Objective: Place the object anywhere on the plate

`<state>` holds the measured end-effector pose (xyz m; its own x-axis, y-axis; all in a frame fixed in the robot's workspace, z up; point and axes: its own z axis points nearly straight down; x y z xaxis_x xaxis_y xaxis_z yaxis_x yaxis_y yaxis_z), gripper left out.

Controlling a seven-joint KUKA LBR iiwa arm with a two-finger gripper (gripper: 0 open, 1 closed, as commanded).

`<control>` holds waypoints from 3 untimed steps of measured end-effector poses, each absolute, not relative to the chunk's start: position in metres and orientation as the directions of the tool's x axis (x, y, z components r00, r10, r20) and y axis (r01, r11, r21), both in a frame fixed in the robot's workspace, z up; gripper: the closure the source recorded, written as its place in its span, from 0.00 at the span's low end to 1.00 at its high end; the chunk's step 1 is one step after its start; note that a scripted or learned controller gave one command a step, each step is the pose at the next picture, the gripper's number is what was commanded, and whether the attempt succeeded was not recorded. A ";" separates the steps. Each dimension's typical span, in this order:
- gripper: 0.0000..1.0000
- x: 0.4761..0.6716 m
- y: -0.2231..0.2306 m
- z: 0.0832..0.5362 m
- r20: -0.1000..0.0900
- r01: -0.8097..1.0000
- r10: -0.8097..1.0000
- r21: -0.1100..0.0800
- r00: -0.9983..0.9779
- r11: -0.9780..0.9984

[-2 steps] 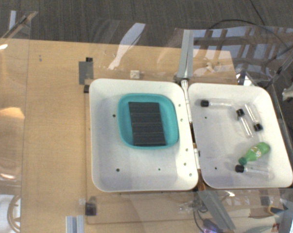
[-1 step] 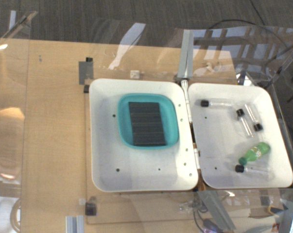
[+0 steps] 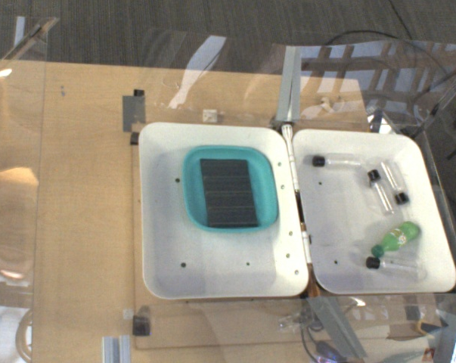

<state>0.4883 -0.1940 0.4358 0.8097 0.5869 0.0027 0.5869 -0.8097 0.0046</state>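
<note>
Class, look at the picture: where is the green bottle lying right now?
The green bottle lies in the right bin, toward its lower right corner, among clear tubes with black caps; one capped tube lies just below it. The teal plate sits in the left bin.

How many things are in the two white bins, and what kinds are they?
Teal plate with a dark ribbed pad on it, left bin: 1
Clear tubes with black caps, right bin: 4, at
Green bottle, right bin: 1
Total: 6 things
</note>
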 end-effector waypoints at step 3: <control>0.00 0.488 -0.206 0.436 0.003 0.206 0.206 0.003 0.978 -0.978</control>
<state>0.4880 -0.2055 0.4356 0.9784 0.2065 0.0033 0.2065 -0.9784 0.0026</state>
